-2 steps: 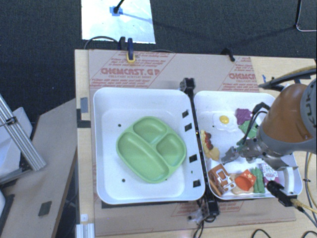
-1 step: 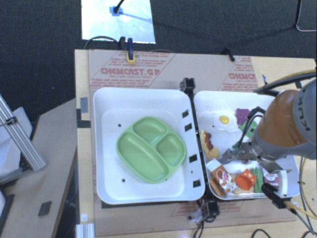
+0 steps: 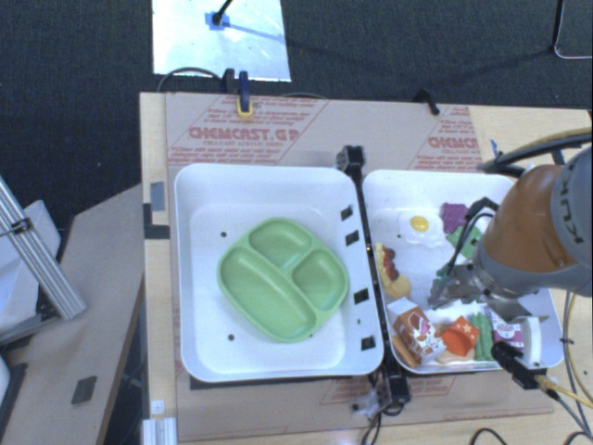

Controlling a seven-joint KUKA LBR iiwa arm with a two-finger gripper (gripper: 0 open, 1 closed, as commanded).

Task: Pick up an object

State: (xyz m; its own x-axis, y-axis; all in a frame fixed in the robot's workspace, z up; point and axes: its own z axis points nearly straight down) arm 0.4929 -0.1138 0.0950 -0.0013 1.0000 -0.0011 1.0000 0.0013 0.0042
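Where the arm [image 3: 533, 235] covers the right bin's [image 3: 389, 188] right edge, the gripper [image 3: 451, 288] sits low over the toys, its opening impossible to make out, with a fried egg [image 3: 417, 225] near the bin's far edge and a carton [image 3: 419, 334] at its near edge.

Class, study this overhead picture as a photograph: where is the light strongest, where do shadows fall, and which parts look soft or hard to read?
In the camera view, the white bins are bright, nearly washed out; the green tray casts a faint shadow on the left bin's floor; the dark floor around the bench loses detail; the gripper looks dim and soft against the right bin; the small items beneath it blur together.
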